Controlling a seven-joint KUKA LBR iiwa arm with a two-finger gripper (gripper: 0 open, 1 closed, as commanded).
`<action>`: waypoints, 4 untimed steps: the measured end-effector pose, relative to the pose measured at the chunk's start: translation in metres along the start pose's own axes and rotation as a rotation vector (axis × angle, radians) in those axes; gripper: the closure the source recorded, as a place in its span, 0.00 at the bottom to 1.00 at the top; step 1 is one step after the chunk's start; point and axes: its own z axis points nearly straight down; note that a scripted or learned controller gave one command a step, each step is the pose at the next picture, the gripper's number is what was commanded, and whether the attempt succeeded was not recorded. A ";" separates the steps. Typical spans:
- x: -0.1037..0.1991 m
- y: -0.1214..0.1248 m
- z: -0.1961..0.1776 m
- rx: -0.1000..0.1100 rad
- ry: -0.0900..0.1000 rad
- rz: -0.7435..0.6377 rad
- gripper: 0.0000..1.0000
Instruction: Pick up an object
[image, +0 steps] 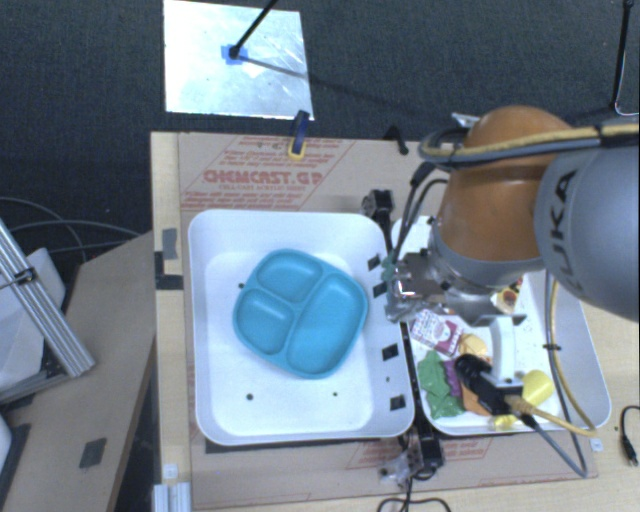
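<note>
Reaching in from 3 o'clock, the arm (520, 200) is seen bent low over the right bin (590, 400), with its orange band and wrist covering the bin's upper half. The gripper (415, 285) is largely masked by the wrist near the wall between the bins; whether it is open or closed cannot be told, and nothing is seen to be held.

The pickable objects are found heaped in the right bin's lower half, toward 5 o'clock of the frame: a printed packet (433, 328), a green leafy piece (435, 378), a dark purple piece (470, 375) and a yellow item (537, 385). These are judged light. The packet is likely soft and crushable, best taken across its narrow width; the yellow item looks smooth and may slip.

The pile is crowded, with pieces touching or overlapping, so a clean grasp of one alone is judged difficult. A yellow cable (555, 420) is draped over the heap at 5 o'clock. In the left bin (215, 250), a blue divided tray (300, 312) is noted, well apart from the heap.
</note>
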 end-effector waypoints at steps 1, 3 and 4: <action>-0.009 0.000 0.016 0.001 0.000 0.001 1.00; 0.015 0.025 0.097 0.003 0.001 -0.005 1.00; -0.033 0.010 -0.023 -0.013 0.000 0.002 1.00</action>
